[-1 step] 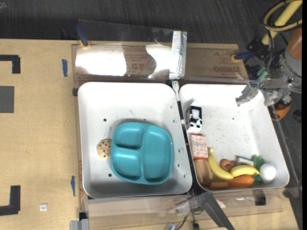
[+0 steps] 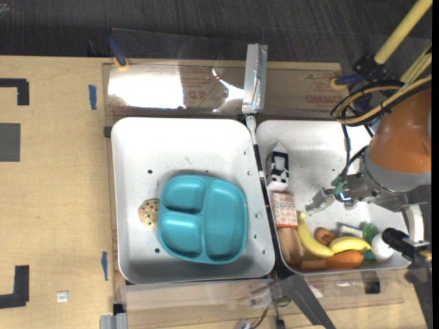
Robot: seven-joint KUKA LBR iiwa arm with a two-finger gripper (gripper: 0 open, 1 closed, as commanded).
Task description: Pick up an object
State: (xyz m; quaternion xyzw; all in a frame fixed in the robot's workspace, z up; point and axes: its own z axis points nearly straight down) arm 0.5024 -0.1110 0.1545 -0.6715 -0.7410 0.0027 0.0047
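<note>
The tabletop [image 2: 48,184] is a flat sheet of pale brown board with black corner marks and bits of blue tape, and it carries two shallow white bins with rounded corners, set side by side and meeting along a thin dark seam. The left bin [image 2: 130,142] is smooth matt plastic with broad bare floor along its top and left side. The right bin [image 2: 309,139] has bare floor across its upper half, while its lower edge is crowded. The arm [image 2: 405,149] comes in over the right bin's right side, a rounded grey body with a glossy orange band. Next in size is a teal tray [image 2: 204,218], smooth, softly rounded and split into three compartments, lying slightly turned in the lower middle of the left bin, close to the bin's front wall. The claw [image 2: 328,196] is a small metal part with a green tint, hovering above the right bin's middle; I cannot tell how far apart its tips are, and nothing is seen caught in it. Below it lie two curved yellow bananas [image 2: 312,240], an orange carrot-shaped piece [image 2: 343,258] and a brown piece along the front wall. A flat red-and-white packet [image 2: 282,210] and a black-and-white cow figure [image 2: 278,170] rest by the seam. A speckled round cookie [image 2: 147,212] touches the tray's left edge.
</note>
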